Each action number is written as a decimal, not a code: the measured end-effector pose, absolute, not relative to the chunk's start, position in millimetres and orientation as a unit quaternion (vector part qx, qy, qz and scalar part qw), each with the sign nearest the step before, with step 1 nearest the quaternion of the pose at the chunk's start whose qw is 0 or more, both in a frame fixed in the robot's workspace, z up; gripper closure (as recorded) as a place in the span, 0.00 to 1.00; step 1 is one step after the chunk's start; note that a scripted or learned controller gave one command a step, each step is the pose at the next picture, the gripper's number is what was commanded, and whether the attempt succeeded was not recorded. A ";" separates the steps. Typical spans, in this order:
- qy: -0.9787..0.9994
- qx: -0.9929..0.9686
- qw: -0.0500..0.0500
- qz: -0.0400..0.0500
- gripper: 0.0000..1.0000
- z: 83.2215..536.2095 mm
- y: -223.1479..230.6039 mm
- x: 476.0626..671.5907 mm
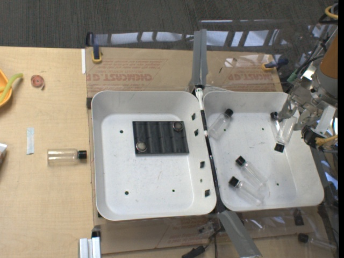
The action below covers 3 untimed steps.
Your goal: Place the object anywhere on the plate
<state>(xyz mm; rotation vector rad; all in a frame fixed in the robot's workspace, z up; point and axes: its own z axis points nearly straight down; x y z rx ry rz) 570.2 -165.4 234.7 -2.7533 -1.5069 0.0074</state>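
Observation:
The dark ridged plate (160,137) lies flat in the left bin (107,198), with two small round pieces on it. My gripper (286,119) is over the far right part of the right bin (301,198). It is shut on a clear vial (285,131), which hangs tilted below the fingers with its black cap (279,148) at the bottom. Three more clear vials with black caps lie in the right bin: one near the divider (219,124), one in the middle (250,169) and one at the front (245,190).
The bins' raised rims meet at a divider (207,138) between my gripper and the plate. On the wooden bench to the left lie another vial (64,155), a small white strip (30,141) and an orange dish (4,87). Cables hang by the arm at right.

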 end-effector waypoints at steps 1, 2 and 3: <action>-0.505 -0.863 0.000 0.002 1.00 272.4 -196.3 658.8; -0.450 -0.893 0.001 0.002 1.00 191.7 -194.2 573.6; -0.446 -0.895 0.000 0.002 1.00 309.5 -199.9 639.6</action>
